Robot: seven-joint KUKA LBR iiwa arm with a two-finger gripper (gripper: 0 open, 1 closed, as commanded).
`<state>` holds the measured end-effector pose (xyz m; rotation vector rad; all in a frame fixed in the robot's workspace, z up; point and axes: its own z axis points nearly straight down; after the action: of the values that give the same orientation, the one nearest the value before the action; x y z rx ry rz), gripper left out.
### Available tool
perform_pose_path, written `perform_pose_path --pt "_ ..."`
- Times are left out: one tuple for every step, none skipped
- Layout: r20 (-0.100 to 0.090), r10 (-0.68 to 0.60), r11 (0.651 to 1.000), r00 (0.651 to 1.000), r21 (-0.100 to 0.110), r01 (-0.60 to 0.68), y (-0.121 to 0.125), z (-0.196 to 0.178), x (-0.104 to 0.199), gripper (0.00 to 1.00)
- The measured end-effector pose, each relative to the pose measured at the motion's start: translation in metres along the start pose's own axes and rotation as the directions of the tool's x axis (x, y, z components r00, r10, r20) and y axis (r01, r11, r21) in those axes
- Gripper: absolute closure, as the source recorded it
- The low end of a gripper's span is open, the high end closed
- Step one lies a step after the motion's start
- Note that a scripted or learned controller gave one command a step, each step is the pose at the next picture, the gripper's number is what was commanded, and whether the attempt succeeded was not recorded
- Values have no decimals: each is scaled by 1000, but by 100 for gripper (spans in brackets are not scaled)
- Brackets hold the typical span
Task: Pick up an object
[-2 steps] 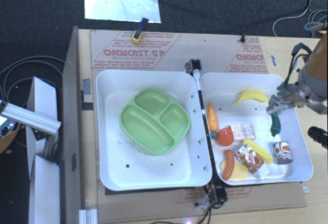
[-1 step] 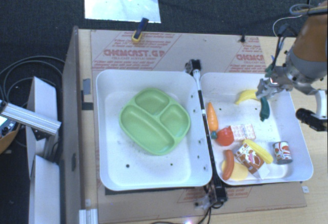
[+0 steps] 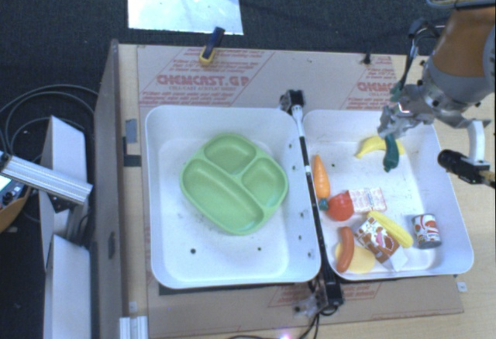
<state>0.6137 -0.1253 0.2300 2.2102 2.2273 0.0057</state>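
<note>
Nearest the viewer, along the front wall of the right bin, lie 4 items: a red sausage, a pale yellow flat piece touching it, a printed red and yellow box lying tilted on that piece, and a small red can standing apart near the bin's right wall. Behind these, mid-bin, a red tomato touches a white and red packet. An orange carrot lies lengthwise just beside the dividing wall shared by the 2 bins.

At the far end of the right bin, a yellow banana lies on the floor, curved side toward the back wall. The gripper sits just beside the banana's right end, low over the bin; whether it is wide, narrow or closed on anything cannot be told from this angle, and nothing is visibly gripped. The arm, grey with its orange band, enters from the upper right.

In the left bin, 1 green divided plate with 3 compartments rests flat near the centre.

Both bins sit on a brown printed cardboard sheet, with a yellow and black clip at its far edge.
</note>
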Motion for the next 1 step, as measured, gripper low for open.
perform_pose_path --pt "-2 -1 1000 1000 4 1 0 -3 47 100"
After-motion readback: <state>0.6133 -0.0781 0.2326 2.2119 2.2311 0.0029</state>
